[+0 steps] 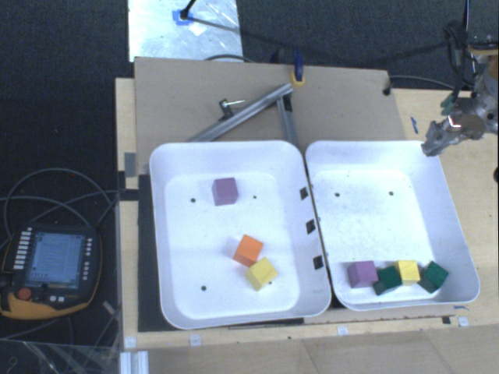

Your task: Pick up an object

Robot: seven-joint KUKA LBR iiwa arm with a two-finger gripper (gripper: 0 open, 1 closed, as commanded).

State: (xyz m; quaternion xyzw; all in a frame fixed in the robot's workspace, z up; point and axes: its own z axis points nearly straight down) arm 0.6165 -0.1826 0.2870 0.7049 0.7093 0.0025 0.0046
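Observation:
The left bin [168, 209] holds a purple cube [224, 191] toward its back, with an orange cube [249, 249] and a yellow cube [262, 273] close together near its front. Along the front wall of the right bin [448, 201] lie a purple cube [362, 273], a dark green cube [386, 280], a yellow cube [408, 270] and a green cube [433, 275]. My gripper [433, 142] hangs at the far right, above the right bin's back right corner, well away from every cube. Nothing shows in it.
Metal rods [242, 111] and a clamp [297, 72] lie on the cardboard behind the bins. A teach pendant [51, 267] with cables sits on the floor at the left. A foil sheet [187, 18] lies at the back.

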